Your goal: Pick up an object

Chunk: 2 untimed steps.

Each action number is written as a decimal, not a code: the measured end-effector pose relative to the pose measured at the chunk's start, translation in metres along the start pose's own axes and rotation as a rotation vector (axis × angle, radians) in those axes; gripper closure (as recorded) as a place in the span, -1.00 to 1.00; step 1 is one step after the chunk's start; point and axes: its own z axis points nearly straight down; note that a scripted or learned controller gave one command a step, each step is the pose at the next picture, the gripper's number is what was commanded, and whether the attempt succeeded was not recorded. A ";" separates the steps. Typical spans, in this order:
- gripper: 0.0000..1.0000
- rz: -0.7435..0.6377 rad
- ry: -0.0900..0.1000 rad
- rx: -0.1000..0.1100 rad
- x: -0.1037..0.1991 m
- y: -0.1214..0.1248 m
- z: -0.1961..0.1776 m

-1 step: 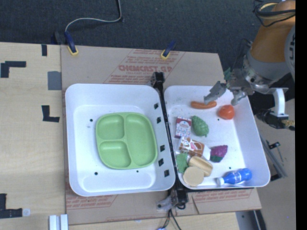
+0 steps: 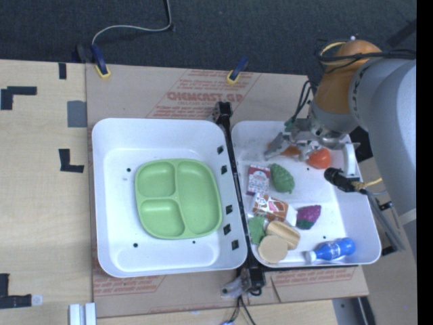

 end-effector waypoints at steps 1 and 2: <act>-1.00 0.000 -0.003 -0.009 0.005 -0.025 0.014; -1.00 0.002 0.001 0.008 0.003 0.014 0.016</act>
